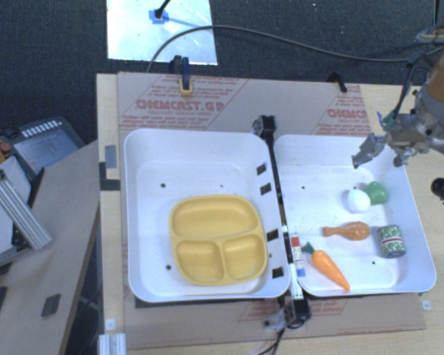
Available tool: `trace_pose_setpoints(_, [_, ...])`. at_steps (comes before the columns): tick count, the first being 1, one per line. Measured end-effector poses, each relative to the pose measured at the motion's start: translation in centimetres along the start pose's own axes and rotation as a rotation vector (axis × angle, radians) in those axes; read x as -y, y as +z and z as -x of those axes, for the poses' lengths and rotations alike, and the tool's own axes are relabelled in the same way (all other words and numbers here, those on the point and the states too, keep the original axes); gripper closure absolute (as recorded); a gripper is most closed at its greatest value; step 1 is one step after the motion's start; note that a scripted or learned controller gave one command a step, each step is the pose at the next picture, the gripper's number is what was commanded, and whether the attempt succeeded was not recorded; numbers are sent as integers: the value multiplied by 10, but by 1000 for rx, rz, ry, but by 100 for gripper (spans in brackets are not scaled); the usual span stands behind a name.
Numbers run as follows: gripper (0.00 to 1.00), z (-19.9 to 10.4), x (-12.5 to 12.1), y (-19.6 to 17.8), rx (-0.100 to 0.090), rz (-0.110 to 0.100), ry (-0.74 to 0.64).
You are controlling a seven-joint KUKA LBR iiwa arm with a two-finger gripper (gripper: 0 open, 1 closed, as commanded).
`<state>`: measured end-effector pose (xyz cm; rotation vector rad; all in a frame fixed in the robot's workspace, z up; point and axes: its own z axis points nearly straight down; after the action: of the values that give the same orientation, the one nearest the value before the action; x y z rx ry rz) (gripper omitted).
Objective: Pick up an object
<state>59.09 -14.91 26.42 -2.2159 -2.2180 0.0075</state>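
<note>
The gripper (pixel 383 153) hangs over the far right corner of the right bin (pixel 318 165), its two fingers spread apart with nothing between them; one fingertip (pixel 364 156) points down toward the bin floor on the left, the other sits lower right near the bin's rim. Behind it the grey arm (pixel 438 117) reaches in from the right edge. Just below the gripper, toward the camera, a white egg (pixel 357 200) lies on the bin floor touching a green round object (pixel 377 193) on its right; both are near the gripper but apart from it. Farther down from them lies a tan drumstick-shaped toy (pixel 349 231), with a small green patterned can (pixel 391 241) to its right near the bin's right wall. Farther still, toward the near left of this bin, an orange carrot (pixel 328 268) lies at a slant, and a marker (pixel 297 256) rests just beside it along the divider between the bins. Well away to the gripper's left, the left bin (pixel 155 161) holds a yellow divided tray (pixel 217 238) with three compartments. Both bins sit on a cardboard sheet (pixel 207 98) with red lettering.
</note>
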Motion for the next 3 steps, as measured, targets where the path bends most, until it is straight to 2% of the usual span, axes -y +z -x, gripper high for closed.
trace_pose_setpoints(1, [0,0,-2,-6,2,10,-2])
trace_pose_setpoints(2, [0,0,-12,44,1,7,-2])
trace_pose_setpoints(3, [0,10,-10,99,1,5,0])
